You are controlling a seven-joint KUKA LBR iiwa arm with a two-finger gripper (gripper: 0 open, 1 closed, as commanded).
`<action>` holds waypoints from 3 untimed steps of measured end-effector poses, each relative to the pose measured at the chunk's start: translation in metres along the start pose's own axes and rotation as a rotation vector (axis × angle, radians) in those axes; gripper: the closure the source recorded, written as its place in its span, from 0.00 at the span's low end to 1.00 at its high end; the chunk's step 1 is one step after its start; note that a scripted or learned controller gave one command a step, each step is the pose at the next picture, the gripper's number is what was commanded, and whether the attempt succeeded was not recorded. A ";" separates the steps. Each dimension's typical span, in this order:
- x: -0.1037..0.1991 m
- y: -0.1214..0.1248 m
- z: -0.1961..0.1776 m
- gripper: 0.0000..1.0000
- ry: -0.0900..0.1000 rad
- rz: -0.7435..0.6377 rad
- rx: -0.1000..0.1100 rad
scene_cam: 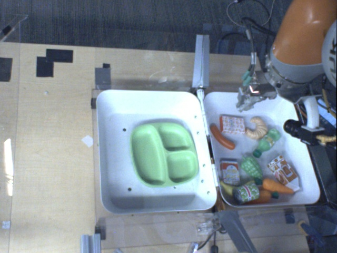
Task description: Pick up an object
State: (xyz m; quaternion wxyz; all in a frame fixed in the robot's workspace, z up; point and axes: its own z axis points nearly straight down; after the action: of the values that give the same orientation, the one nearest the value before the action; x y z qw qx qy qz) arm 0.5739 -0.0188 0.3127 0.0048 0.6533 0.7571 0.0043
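1. The scene is bright and evenly lit, with soft light that seems to come from above.
2. The two white bins [158,101] are the brightest parts and look a little washed out on their flat floors.
3. A narrow white glare stripe lies on the bench [52,157] near the left edge.
4. Shadows are weak: a soft grey one sits under the green tray [164,153], and thin ones lie along the bin walls.
5. The picture is slightly soft overall, so print on the small packets cannot be read.
6. The dark floor at the top shows grain.
7. The orange band [300,28] at the upper right is near the camera and blurred.
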 end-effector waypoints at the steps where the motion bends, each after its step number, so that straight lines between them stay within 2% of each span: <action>1: 0.001 0.002 -0.011 1.00 -0.001 -0.008 -0.004; 2: 0.011 0.024 0.015 1.00 0.001 0.029 0.009; 3: 0.012 0.026 0.004 1.00 0.000 0.022 0.004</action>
State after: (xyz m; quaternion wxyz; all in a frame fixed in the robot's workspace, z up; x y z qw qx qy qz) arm 0.5979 -0.0035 0.3090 0.0034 0.6617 0.7498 0.0027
